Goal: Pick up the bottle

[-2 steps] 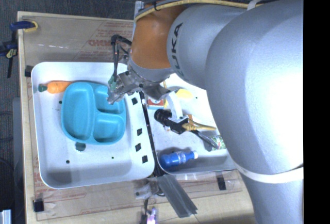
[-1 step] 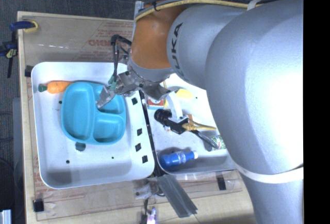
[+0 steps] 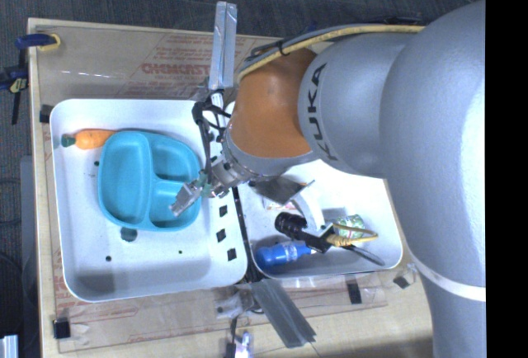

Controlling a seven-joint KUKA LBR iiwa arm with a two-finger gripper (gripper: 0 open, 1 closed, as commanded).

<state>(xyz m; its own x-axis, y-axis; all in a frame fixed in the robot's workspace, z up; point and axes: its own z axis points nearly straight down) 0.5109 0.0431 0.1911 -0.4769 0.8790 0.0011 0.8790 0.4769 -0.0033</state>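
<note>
The bottle [image 3: 285, 254] is blue and lies on its side along the near wall of the right bin [image 3: 388, 208], close to the divider between the bins. My gripper [image 3: 186, 200] hangs over the left bin [image 3: 82, 266], above the right-hand compartment of a blue divided plate [image 3: 132, 179]. It is well to the left of the bottle and across the divider from it. I see nothing held in it. The arm's grey and orange wrist covers much of the right bin's far side.
An orange carrot [image 3: 92, 138] lies at the far left of the left bin beside the plate. A small dark green piece [image 3: 128, 234] sits by the plate's near rim. A gold-green wrapped item [image 3: 351, 228] lies right of the bottle.
</note>
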